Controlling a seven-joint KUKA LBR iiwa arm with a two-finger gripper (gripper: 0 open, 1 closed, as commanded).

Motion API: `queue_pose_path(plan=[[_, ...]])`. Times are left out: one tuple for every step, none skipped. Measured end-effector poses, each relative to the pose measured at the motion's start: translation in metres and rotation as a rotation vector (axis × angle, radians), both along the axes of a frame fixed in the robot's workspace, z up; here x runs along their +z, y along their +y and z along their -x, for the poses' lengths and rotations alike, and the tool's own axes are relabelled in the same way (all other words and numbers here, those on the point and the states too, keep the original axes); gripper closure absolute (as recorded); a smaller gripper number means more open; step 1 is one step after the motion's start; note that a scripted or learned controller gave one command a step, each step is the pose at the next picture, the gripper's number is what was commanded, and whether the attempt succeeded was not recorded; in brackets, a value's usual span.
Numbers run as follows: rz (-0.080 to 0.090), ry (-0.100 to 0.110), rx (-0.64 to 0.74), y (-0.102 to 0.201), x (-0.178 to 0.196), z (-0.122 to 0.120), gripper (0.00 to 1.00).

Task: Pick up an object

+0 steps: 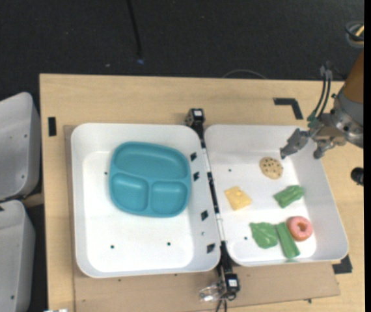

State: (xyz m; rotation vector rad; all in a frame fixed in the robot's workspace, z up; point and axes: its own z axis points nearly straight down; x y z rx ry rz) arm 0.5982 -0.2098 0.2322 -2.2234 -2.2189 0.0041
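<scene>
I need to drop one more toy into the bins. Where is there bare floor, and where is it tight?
Left bin: a bare strip along the near edge below the blue plate. Right bin: bare far-left corner, above the cheese and left of the cookie. Crowded: the near right corner, where the donut lies among green pieces, and by the gripper.

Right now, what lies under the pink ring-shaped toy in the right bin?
The pink ring-shaped toy rests on a long green stick-shaped piece. The part of that stick directly beneath the ring is covered.
</scene>
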Motion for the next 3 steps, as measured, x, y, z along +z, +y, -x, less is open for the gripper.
queue_pose_path(plan=[[-0.001, 0.001, 0.000, 0.000, -0.058, -0.009, 0.00], [0.000, -0.001, -0.003, -0.003, -0.099, -0.008, 0.00], [0.003, -0.008, -0.005, -0.004, -0.085, -0.009, 1.00]])
